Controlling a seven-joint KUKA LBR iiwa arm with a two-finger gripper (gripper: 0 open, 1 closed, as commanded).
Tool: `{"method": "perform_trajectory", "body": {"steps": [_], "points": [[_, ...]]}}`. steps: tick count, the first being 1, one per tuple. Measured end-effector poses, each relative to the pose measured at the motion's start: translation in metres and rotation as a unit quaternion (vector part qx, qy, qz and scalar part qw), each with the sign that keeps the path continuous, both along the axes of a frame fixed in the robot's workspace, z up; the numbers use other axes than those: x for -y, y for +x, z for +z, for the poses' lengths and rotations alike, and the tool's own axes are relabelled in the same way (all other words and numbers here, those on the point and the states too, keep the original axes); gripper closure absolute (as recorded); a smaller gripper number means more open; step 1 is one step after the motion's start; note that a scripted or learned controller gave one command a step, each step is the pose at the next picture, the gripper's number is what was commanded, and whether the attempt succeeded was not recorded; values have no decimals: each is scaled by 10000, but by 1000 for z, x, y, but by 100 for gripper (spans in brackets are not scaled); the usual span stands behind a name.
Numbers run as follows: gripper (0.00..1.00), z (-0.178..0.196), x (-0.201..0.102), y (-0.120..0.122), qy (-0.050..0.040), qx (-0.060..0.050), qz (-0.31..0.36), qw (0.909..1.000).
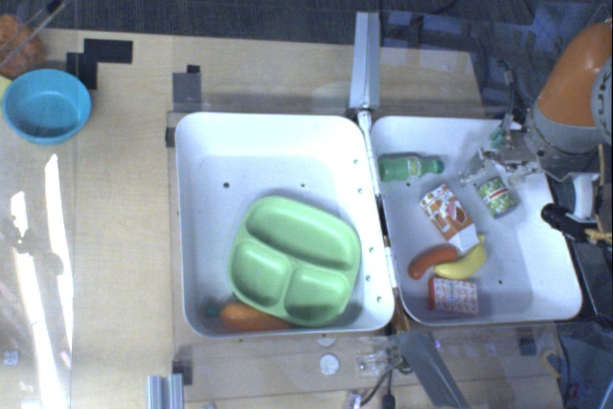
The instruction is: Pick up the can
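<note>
The can point(497, 196), small with a green label, lies tilted in the right bin point(536, 302) near its upper right. My gripper point(500, 158) reaches in from the right under the orange-banded wrist and hovers just above and behind the can, close to it or touching it. The can rests on the bin floor and I cannot see it held.
The right bin also holds a green bottle point(410, 168), an orange and white carton point(446, 209), a sausage point(433, 260), a banana point(464, 263) and a red box point(453, 295). A green divided plate point(295, 259) and a carrot point(251, 316) lie in the left bin point(206, 206). A blue bowl point(46, 104) stands far left.
</note>
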State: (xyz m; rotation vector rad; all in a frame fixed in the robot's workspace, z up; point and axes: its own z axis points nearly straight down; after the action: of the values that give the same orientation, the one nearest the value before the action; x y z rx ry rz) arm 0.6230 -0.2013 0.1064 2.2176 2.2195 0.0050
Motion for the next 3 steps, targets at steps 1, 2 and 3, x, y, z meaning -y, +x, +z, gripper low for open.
{"method": "perform_trajectory", "body": {"steps": [1,2,3], "points": [[0,-18,-5,50,49,-6,-440,9990],[0,-11,-4,5,-7,10,892,9960],[0,-18,-5,49,48,-15,-232,9997]]}}
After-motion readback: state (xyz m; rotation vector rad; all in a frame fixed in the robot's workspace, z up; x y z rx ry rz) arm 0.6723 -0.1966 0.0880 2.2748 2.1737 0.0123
